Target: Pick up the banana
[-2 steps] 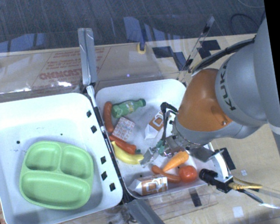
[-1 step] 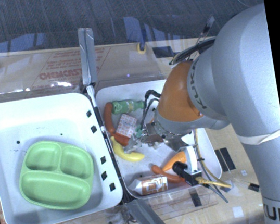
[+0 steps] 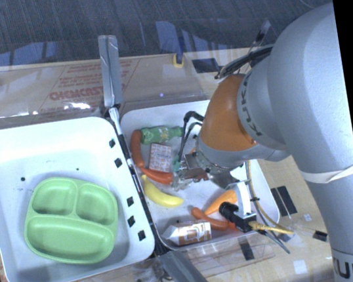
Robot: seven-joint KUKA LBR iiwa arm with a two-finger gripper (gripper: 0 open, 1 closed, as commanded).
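Two white bins side by side. In the left bin (image 3: 1, 165), one green three-part tray (image 3: 69, 220), flat on the floor toward the near left corner. In the right bin (image 3: 158, 112), a crowd of things: at the far end a green packet (image 3: 160, 133); along the left wall a long orange-red piece (image 3: 140, 154); just beside that, a grey and red packet (image 3: 160, 155); at the near end a brown and white can (image 3: 190, 234) on its side, with an orange carrot (image 3: 218, 202) above it. Near the left wall, mid-bin, the banana (image 3: 164, 198), flat on the floor, untouched. Right above the banana's far side, low in the bin, the gripper (image 3: 183, 172); whether spread or pressed together, impossible to say.
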